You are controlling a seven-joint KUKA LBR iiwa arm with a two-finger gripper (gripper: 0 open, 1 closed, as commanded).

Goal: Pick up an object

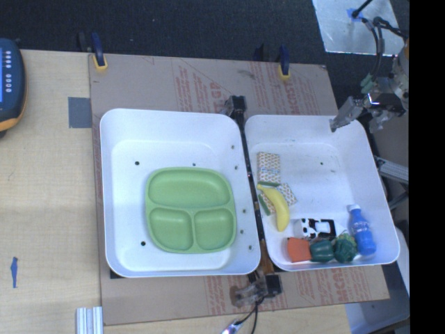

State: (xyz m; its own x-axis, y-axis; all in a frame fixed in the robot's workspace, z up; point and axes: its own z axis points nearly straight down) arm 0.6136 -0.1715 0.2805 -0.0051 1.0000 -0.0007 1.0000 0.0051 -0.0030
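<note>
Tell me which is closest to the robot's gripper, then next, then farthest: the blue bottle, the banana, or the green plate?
From the gripper, at the right bin's top right corner:
1. Blue bottle, by the right bin's right wall.
2. Banana, on the right bin's left side; close to the bottle's distance, but slightly farther.
3. Green plate, in the left bin, clearly farthest.

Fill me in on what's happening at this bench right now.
A robot arm is set to pick an object from the right bin. Its gripper hovers over that bin's far right corner, holding nothing. A banana, a blue bottle, an orange block and green items lie along the bin's left and near sides. The left bin holds a green divided tray.
</note>
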